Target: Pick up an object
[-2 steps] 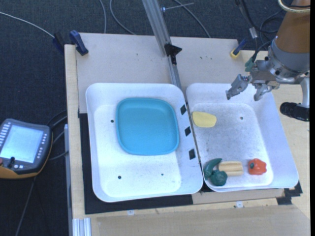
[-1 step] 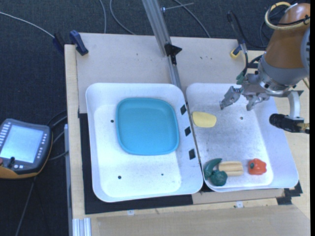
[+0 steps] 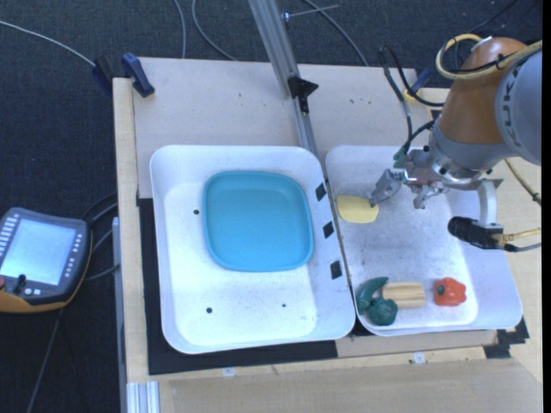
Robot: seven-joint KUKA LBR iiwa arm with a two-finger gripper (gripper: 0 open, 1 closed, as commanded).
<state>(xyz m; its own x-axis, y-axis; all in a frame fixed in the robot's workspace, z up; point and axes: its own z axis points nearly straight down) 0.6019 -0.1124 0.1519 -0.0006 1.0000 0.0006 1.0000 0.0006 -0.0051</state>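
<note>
Lemon (image 3: 357, 209), lying at the right bin's (image 3: 495, 312) left wall, is what we are approaching, gripper (image 3: 405, 192) spread wide, empty, beside it; we judge descent and closing are next.

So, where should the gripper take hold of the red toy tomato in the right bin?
Grip the red toy tomato across its round body, coming straight down from above. It lies near the right bin's front rim, with the tan block close beside it, so a sideways approach looks cramped.
</note>
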